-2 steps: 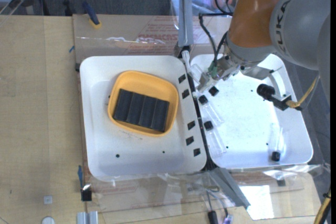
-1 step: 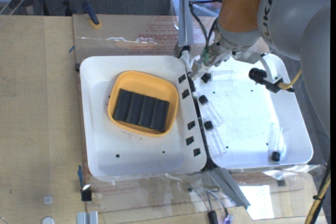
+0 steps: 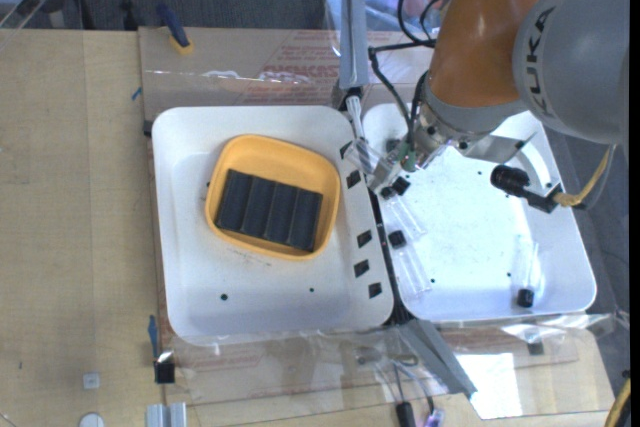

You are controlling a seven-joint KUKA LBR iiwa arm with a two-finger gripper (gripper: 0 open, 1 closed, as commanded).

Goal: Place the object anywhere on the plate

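On the yellow plate [image 3: 272, 196], a black ridged block [image 3: 270, 209].

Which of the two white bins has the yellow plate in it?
The left bin: the yellow plate sits in it, away from the pincer.

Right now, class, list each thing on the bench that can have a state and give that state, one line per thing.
Yellow plate: upright in the left bin, carrying a dark ridged block.
Dark block: lying flat on the plate.
Left bin: holds the plate.
Right bin: the arm reaches over it.
Tool: low over the right bin's left edge, grip not clear.
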